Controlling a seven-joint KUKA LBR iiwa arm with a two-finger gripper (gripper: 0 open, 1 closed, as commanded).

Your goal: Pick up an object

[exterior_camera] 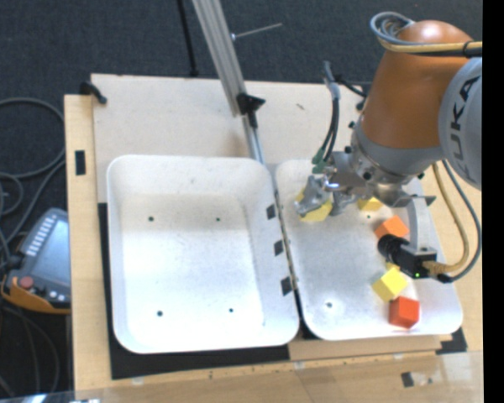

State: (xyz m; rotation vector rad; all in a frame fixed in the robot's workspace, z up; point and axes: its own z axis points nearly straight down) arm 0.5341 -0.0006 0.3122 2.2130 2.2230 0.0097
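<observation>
My gripper hangs over the upper left part of the right bin, close to its left wall. A pale yellow object sits between the fingertips, with yellow showing on both sides of the near finger; the fingers look closed on it. I cannot tell whether it is lifted off the bin floor. Other objects lie in the same bin to the right: an orange block, a yellow cube, a red-orange block and a small yellow piece partly under the wrist.
The left bin stands beside the right one, their walls touching in the middle. A slanted metal post rises behind the bins. A black fitting with a cable hangs from the arm over the right bin.
</observation>
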